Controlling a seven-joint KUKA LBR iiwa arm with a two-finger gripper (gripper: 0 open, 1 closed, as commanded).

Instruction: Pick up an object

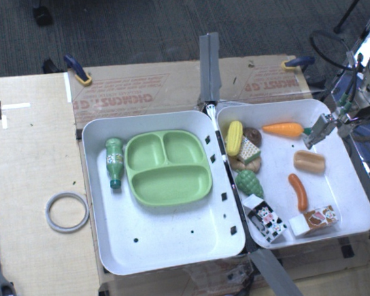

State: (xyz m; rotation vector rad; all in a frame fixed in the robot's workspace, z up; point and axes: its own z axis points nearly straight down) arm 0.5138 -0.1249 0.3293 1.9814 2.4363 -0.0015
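My gripper (316, 133) hangs over the right side of the right bin (350, 218), just right of an orange carrot (283, 129) and above a tan bread roll (309, 162). I see nothing in it. Lower in that bin lie a red sausage (299, 192), a small printed box (320, 218) and a cow-patterned carton (266, 221). Along the bin's left wall sit a yellow corn cob (234, 137), a green broccoli (248, 183) and some brown food pieces (249, 160). The left bin (162, 245) holds a green divided plate (168, 166) and a green bottle (114, 162).
A grey tape ring (67, 211) and scissors (1, 288) lie on the wooden bench to the left. Clamps (78, 68) (298, 64) hold the cardboard behind the bins. A metal bar (209, 69) rises between the bins at the back. Cables hang at the right.
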